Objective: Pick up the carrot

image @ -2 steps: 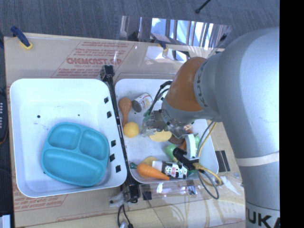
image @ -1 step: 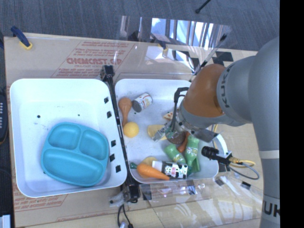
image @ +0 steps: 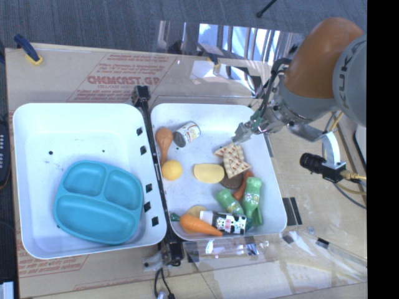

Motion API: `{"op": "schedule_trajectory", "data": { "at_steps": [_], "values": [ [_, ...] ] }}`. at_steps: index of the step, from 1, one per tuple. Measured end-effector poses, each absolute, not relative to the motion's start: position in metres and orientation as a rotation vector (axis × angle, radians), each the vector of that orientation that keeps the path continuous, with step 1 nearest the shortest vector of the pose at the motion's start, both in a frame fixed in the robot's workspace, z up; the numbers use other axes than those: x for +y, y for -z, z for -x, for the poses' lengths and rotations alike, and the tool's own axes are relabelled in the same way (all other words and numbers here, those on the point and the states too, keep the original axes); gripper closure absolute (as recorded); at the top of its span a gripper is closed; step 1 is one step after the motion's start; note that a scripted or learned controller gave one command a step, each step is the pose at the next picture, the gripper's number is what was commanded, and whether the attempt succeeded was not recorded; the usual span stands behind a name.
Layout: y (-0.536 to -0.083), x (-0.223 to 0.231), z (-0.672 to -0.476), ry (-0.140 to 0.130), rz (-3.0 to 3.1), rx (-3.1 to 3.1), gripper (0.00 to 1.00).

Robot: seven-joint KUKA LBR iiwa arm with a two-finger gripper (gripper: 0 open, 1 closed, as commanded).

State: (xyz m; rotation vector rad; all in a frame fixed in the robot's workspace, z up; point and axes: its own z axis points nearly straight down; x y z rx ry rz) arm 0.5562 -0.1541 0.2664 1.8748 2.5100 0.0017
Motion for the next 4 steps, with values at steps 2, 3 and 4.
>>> {"op": "schedule_trajectory", "data": {
  "at_steps": [2,3,4],
  "values": [
    [-0.155,-0.110,-0.564,0.011,-1.952,2.478,0.00],
    [-0.093,-0.112,-0.560,0.017,-2.073,2.350,0.00],
    [-0.101,-0.105,-0.560,0.013,-2.066,2.372,1.00]
  ]
}}
